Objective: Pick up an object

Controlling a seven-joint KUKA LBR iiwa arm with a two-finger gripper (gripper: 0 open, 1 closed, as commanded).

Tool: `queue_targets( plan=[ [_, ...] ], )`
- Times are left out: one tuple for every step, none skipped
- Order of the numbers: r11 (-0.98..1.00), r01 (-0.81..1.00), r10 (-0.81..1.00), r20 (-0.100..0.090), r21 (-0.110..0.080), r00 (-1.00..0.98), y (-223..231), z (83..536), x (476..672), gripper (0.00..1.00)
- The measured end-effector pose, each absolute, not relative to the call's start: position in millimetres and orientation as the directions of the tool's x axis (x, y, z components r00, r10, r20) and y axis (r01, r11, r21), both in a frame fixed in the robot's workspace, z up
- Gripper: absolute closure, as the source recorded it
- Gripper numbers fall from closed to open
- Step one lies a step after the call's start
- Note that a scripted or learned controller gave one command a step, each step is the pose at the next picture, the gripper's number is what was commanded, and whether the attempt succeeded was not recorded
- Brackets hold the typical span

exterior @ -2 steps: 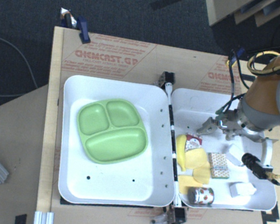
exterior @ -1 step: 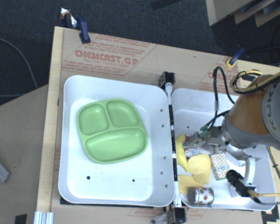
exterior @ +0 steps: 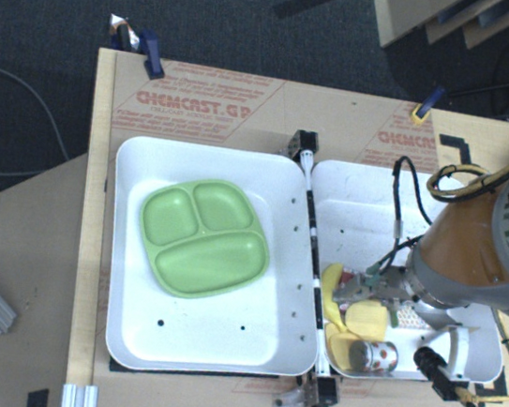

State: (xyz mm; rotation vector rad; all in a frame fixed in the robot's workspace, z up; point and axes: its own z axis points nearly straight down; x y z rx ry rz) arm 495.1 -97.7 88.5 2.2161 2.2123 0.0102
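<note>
Two white bins side by side on the desk. In the left bin (exterior: pixel 114 319), a green divided plate (exterior: pixel 204 236). In the right bin (exterior: pixel 351 189), near its front left corner: a banana (exterior: pixel 329 294), a yellow block (exterior: pixel 365 319), a small can (exterior: pixel 374 356). Gripper (exterior: pixel 382 285) low just above these; grip state impossible to tell.

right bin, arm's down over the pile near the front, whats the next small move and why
Probably a short straight lift to test the grasp. The gripper sits low in the right bin, right above the yellow block and beside the banana, with the can just in front. The arm hides whether anything is caught.
</note>
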Motion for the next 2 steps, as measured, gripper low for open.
queue_targets(
  plan=[
    [0.001, 1.000, 1.000, -0.001, 0.002, -0.001, -138, 107, 583.2, 0.00],
    [0.000, 1.000, 1.000, 0.000, -0.001, 0.000, -93, 84, 552.9, 0.00]
  ],
)
